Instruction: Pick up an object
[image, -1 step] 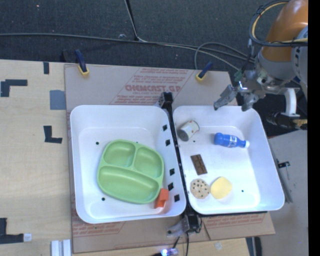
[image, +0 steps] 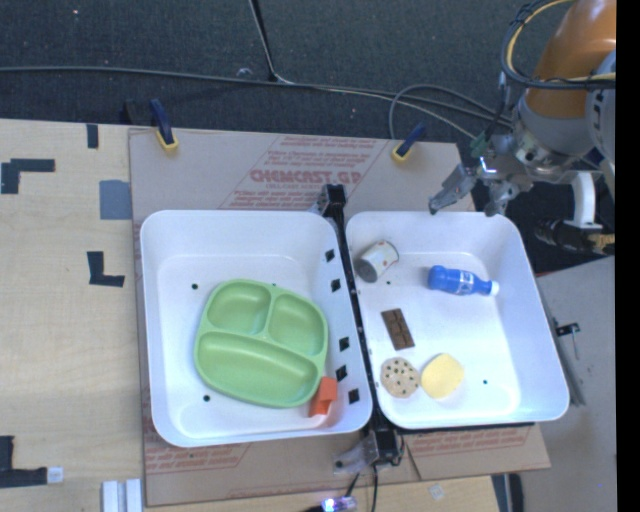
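Note:
My gripper (image: 468, 198) hangs above the far edge of the right bin (image: 520, 400), its two fingers spread open with nothing between them. Below it in the right bin lie a blue bottle (image: 461, 281) on its side, a small grey cup (image: 376, 259) tipped over near the divider, a brown bar (image: 397, 327), a round spotted cookie (image: 399, 376) and a yellow round piece (image: 442, 375). The left bin (image: 165, 260) holds a green divided plate (image: 262, 342) and a small orange block (image: 323, 397) at its front right corner.
Both bins rest on a cardboard sheet (image: 300, 170) held by two blue-and-yellow clamps (image: 161, 127) at the back. Cables (image: 420, 95) loop over the dark backing toward the arm. A black clip row (image: 342, 290) runs between the bins.

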